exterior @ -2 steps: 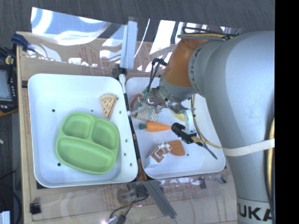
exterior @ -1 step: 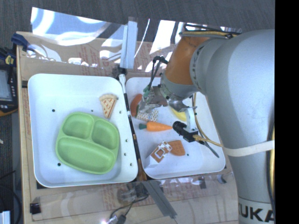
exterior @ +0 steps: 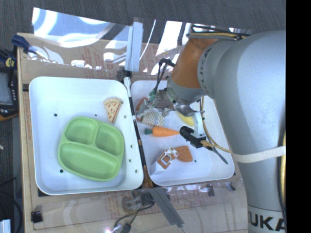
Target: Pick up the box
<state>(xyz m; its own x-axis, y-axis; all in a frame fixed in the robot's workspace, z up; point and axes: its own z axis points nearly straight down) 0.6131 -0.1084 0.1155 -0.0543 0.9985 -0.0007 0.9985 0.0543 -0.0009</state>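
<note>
The box (exterior: 173,157), orange with a white printed end, lies flat on the floor of the right bin (exterior: 214,171), in the half nearer the camera, its long axis running slantwise from lower left to upper right. The hand (exterior: 161,103) sits over the far half of that same bin, low among a cluster of small things, so the box lies from it toward the near rim and a little to the right in the view, with a toy carrot (exterior: 163,131) stretched crosswise between the two. Whether the hand is spread or closed I cannot tell, since the wrist and the clutter hide its tip; nothing can be seen held in it. My judgement is that the coming move needs a short travel toward the near rim, passing over the carrot, and a turn of the wrist to close across the box's short side. The left bin (exterior: 43,96) holds a green divided plate (exterior: 92,147) and a waffle wedge (exterior: 112,108), well apart from all this
</note>
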